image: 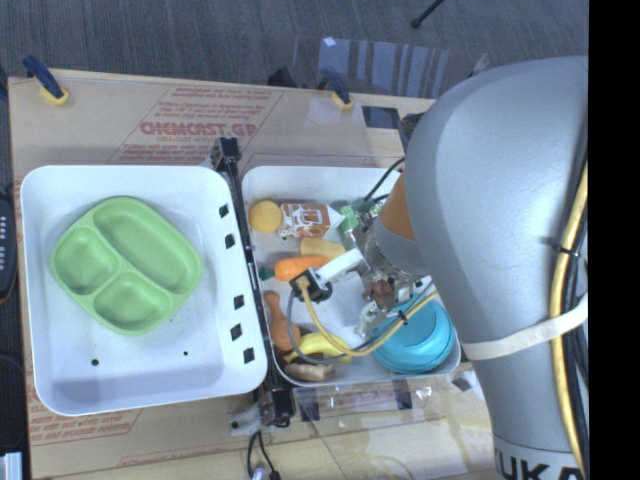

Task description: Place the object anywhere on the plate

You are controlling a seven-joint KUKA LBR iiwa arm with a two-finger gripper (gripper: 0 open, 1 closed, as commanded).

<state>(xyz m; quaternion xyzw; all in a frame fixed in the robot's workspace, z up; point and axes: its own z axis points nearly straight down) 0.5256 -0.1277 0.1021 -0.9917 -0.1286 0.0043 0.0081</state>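
Currently, green three-compartment plate (125,263), left bin (60,388), unoccupied.

Two bins sit side by side on the bench. The left bin (40,368) holds a plate (125,263) in its rear half. The right bin (300,180) holds a clutter of small items, with a bowl (420,340) at its front right. The arm (500,228) reaches over the right bin from the right.
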